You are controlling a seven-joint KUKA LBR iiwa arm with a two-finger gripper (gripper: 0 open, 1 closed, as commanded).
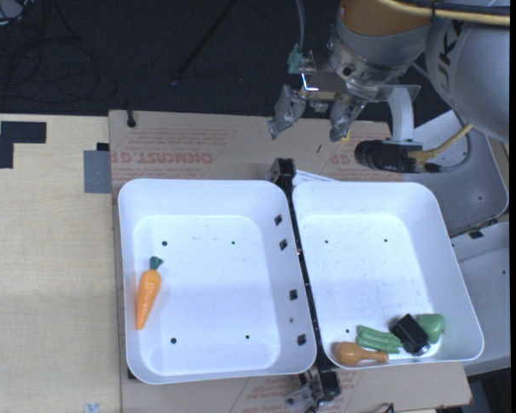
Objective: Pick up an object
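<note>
Low in the left bin (198, 198), an orange toy carrot (147, 292) with green top; gripper (312, 119) above, spread apart, nothing between.

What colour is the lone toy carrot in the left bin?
The toy carrot is orange with a small dark green top, seen clearly in the camera view.

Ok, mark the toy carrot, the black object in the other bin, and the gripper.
toy carrot (146, 297), camera view, on the middle of its orange body.
black object (409, 333), camera view, on its top face.
gripper (310, 128), camera view, midway between its two fingertips, above the bench behind the bins.
</note>
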